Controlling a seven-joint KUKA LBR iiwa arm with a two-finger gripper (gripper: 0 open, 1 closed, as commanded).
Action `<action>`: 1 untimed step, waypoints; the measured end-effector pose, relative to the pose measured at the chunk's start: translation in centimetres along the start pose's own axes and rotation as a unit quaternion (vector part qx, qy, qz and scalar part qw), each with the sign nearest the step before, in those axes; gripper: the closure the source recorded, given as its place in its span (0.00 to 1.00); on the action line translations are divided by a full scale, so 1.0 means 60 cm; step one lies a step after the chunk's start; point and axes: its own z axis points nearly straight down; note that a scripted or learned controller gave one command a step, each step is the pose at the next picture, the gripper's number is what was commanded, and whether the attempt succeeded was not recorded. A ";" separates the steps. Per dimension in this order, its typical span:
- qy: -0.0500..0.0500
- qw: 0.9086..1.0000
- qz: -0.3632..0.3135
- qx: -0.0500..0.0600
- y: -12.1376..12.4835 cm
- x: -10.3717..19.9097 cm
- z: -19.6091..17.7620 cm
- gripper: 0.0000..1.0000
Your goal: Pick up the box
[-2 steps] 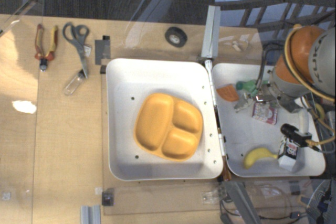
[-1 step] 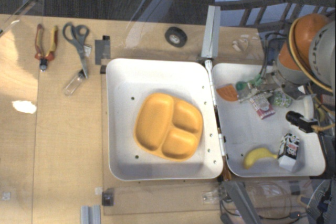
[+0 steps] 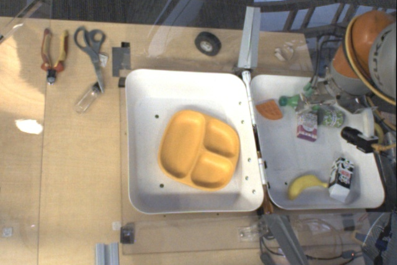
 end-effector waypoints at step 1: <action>0.000 1.000 0.000 0.000 0.000 0.000 0.000 0.00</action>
